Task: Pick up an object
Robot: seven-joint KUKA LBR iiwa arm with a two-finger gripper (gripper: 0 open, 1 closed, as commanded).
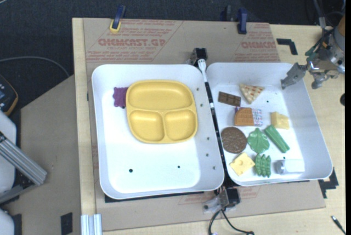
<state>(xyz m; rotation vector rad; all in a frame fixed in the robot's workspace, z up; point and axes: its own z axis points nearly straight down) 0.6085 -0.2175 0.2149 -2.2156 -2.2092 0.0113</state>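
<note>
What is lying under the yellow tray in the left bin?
A purple object sticks out from beneath the left edge of the yellow tray, resting on the floor of the left bin. The tray covers the rest of it, so its full shape cannot be seen.

Toy foods (258,130) lie loose in right bin (312,113).

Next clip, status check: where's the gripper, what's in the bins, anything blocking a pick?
Gripper open, holding nothing, over right bin's upper right edge. Toy food clustered in right bin; nearest, pizza slice. Yellow tray in left bin. Nothing in the way.
</note>
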